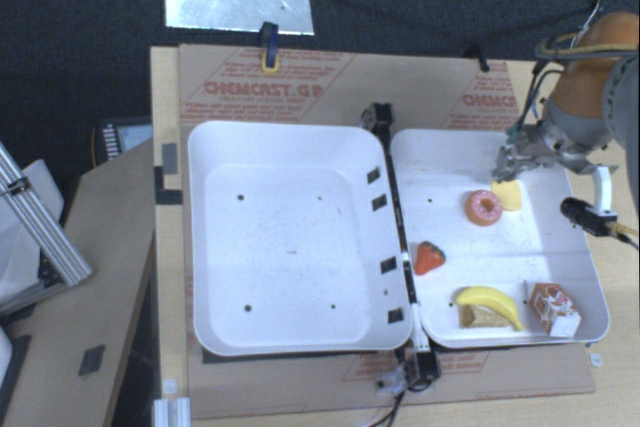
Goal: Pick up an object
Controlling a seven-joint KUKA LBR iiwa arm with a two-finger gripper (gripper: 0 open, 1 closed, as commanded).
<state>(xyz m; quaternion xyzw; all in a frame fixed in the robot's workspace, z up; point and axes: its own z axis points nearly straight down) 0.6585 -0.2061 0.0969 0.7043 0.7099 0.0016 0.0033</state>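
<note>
The right bin (560,245) holds several items: a pink donut (484,207), a pale yellow block (509,196) touching the donut's right side, a red strawberry (429,258), a banana (490,300) lying over a tan bread slice (480,317), and a small brown and white box (553,307). My gripper (510,165) hangs at the back of the right bin, just behind and above the yellow block. Nothing shows in its grasp.
The left bin (290,235) lies beside the right one, with black clips (380,203) along the shared rim. The arm (590,85) reaches in from the right over the right bin's far corner. A black part (585,215) juts over its right rim.
</note>
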